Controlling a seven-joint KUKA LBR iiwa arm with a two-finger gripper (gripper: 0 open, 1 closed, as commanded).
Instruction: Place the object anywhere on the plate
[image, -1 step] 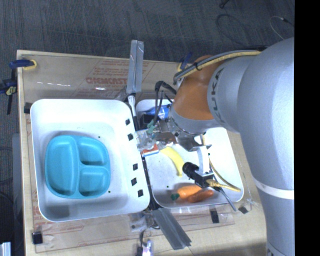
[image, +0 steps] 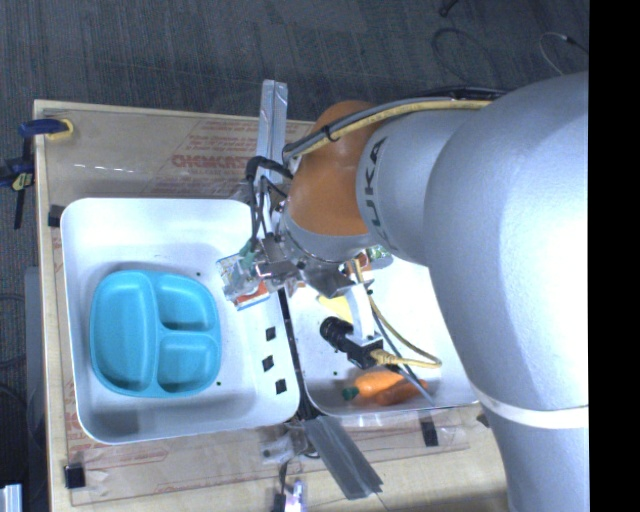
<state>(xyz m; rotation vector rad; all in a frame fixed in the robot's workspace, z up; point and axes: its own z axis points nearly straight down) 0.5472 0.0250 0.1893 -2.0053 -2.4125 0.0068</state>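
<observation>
Gripper (image: 243, 277) (fingers perhaps hidden) over bin divider, beside blue plate (image: 155, 330).

A smooth, glossy light-blue plastic plate (image: 155, 332) with three compartments lies in the left bin (image: 140, 225), which looks like smooth white plastic with a soft sheen, as does the right bin (image: 420, 300). The bench (image: 140, 150) beneath looks like pale, matt wood or board with faded red print. The arm (image: 500, 220) has smooth, satin grey casing and a glossy orange band (image: 325, 195).
</observation>
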